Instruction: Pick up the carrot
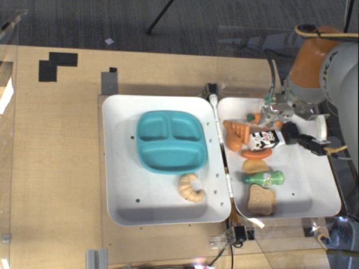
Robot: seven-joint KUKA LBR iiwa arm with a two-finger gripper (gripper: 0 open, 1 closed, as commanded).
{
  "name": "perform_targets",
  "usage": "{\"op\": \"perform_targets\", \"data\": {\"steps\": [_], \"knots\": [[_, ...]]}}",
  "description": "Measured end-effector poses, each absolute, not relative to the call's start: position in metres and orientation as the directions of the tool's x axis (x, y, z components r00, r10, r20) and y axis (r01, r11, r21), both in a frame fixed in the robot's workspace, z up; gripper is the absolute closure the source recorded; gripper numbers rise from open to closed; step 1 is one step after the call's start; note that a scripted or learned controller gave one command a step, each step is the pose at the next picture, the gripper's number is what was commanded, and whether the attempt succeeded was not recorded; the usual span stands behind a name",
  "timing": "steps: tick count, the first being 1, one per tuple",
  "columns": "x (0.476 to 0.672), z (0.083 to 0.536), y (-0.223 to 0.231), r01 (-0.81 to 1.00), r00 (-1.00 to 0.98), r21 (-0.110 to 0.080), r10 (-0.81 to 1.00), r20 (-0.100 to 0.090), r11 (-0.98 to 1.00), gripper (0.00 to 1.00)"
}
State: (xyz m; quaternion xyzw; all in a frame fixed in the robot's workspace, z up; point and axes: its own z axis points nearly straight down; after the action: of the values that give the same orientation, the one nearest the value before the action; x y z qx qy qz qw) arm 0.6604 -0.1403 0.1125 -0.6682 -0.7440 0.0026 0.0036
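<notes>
The carrot (254, 117), small and orange with a green tip, lies at the back of the right bin (314, 198). Only its left end shows. My gripper (271, 115) hangs right over its other end, low in the bin, and hides that part. The grey arm with its orange band (307, 66) reaches in from the right.
An orange ridged wedge (236, 134), a black-and-white carton (262, 140), a red sausage (256, 153), an orange piece (255, 165), a green bottle (263, 178) and a bread slice (261, 199) crowd the right bin. The left bin holds a teal plate (170, 140) and a croissant (190, 187).
</notes>
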Motion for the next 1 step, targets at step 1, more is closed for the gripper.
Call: {"op": "perform_targets", "data": {"steps": [1], "knots": [[0.6636,0.1130,-0.1404,0.994,-0.106,0.011,0.994,-0.004,0.106,0.00]]}}
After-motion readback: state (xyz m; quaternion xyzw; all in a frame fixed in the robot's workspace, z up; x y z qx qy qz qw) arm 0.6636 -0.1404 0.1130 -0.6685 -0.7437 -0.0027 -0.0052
